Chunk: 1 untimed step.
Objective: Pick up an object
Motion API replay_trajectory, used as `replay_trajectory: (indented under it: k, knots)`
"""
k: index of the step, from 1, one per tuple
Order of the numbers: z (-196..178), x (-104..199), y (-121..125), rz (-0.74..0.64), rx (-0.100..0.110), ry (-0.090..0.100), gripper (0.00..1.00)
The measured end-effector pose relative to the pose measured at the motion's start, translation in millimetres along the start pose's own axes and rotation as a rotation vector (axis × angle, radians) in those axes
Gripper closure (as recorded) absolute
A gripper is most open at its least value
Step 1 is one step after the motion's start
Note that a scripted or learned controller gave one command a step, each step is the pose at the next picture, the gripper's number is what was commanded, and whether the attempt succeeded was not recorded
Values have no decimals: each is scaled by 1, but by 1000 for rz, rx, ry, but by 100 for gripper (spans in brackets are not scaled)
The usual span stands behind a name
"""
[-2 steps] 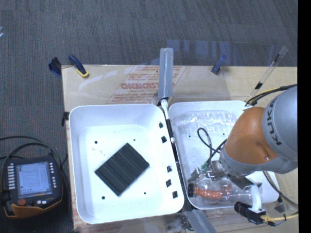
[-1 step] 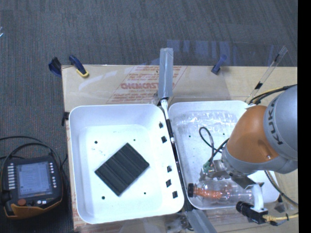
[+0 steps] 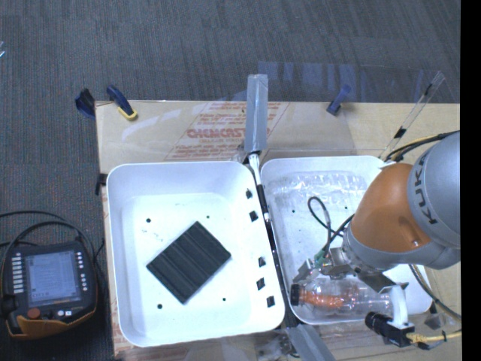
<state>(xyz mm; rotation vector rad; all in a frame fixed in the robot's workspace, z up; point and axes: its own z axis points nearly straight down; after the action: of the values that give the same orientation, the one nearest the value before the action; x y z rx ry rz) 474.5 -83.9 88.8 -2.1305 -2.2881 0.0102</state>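
A grey KUKA arm [image 3: 421, 209] with an orange band reaches from the right into the right bin [image 3: 285, 173], its gripper [image 3: 325, 265] low over the near end. Whether the gripper is released or clenched cannot be told from this angle. Just below it, a clear plastic bottle [image 3: 342, 295] with orange contents lies on its side along the bin's near wall, close under the tool; contact between them cannot be made out. A black cable [image 3: 319, 209] loops across the bin floor above the gripper. In the left bin [image 3: 120, 201], well apart, a black ribbed pad [image 3: 189, 261] lies flat, turned at a slant. A pendant [image 3: 49, 280] sits on the floor at left.
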Motion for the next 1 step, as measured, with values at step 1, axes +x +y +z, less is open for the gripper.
replay_trajectory:
  k: [1]
  knots:
    - [-50,-41,11,148,-8,-3,0]
